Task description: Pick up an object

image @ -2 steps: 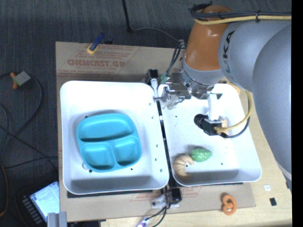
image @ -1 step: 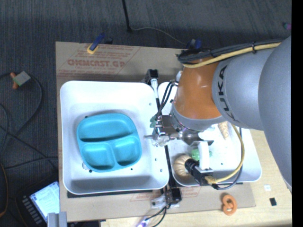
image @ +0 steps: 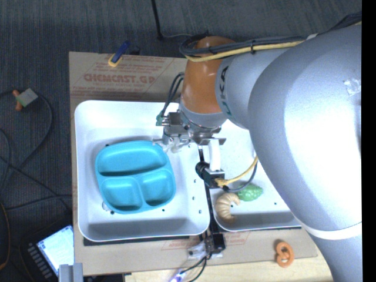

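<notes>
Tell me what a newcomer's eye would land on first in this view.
The big grey arm fills the right side, its orange band above the bins. In the left bin lies a bright blue divided tray, the strongest colour on the bench. Near the right bin's front edge sit a tan croissant and a small green item.

**Surroundings: floor and worktop**

Dark grey carpet floor point(image: 70, 16) with black cables point(image: 154, 10) trailing across. Brown board worktop point(image: 117, 78) bears red lettering. A small grey-orange item point(image: 24, 98) lies on the carpet at left.
</notes>
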`<action>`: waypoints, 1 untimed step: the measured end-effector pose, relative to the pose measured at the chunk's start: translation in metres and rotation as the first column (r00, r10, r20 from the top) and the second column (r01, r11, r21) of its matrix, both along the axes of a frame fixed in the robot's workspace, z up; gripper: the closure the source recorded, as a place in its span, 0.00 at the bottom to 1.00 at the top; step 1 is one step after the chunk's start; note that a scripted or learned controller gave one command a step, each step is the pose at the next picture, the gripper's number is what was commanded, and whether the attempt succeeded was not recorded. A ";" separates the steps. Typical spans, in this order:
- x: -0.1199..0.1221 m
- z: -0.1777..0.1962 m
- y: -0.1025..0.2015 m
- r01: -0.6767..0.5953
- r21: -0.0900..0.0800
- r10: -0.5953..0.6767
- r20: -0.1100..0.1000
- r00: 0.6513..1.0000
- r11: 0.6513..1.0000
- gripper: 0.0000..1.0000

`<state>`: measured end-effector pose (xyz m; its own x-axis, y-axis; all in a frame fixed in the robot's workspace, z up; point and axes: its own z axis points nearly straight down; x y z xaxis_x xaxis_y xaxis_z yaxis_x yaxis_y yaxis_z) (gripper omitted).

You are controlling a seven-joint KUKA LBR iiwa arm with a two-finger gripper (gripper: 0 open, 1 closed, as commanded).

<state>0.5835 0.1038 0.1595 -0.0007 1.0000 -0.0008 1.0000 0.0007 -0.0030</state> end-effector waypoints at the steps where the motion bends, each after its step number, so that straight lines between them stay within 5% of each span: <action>1: 0.063 0.049 0.047 -0.001 0.000 0.001 0.005 1.000 1.000 1.00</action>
